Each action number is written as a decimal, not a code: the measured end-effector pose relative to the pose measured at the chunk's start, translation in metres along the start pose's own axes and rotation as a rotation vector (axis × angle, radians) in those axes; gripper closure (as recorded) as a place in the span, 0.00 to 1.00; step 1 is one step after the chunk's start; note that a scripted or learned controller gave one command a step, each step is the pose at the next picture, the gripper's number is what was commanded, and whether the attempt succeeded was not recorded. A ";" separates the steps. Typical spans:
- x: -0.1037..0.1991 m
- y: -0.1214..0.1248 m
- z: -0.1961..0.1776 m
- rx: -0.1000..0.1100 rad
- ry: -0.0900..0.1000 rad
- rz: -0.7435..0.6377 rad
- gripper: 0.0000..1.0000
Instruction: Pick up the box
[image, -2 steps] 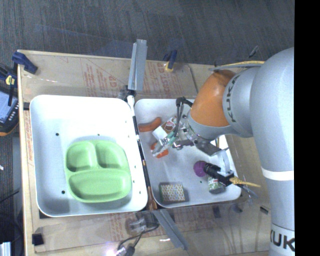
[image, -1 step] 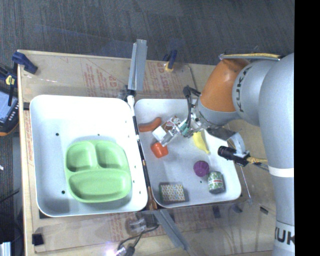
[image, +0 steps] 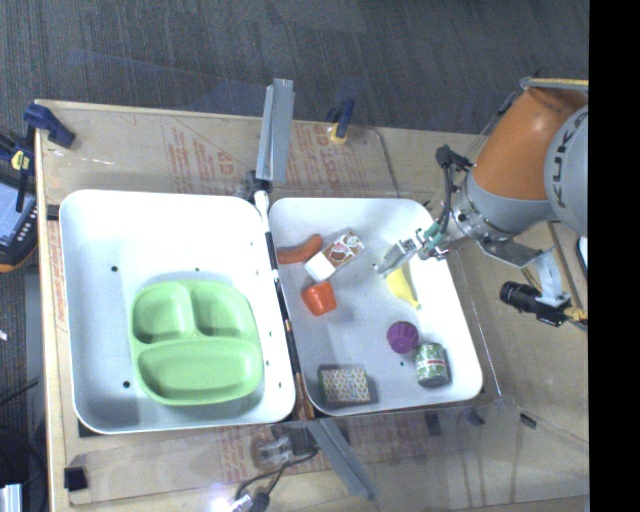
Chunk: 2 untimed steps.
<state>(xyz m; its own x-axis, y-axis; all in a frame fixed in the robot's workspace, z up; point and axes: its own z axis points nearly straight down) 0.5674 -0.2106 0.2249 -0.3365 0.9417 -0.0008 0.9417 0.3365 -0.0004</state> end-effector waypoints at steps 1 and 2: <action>0.025 0.069 0.043 0.001 0.001 -0.002 0.00; 0.053 0.101 0.123 -0.002 0.000 -0.050 0.00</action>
<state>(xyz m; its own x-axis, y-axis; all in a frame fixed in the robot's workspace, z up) 0.6451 -0.1269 0.1023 -0.3835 0.9235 -0.0011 0.9235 0.3835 0.0017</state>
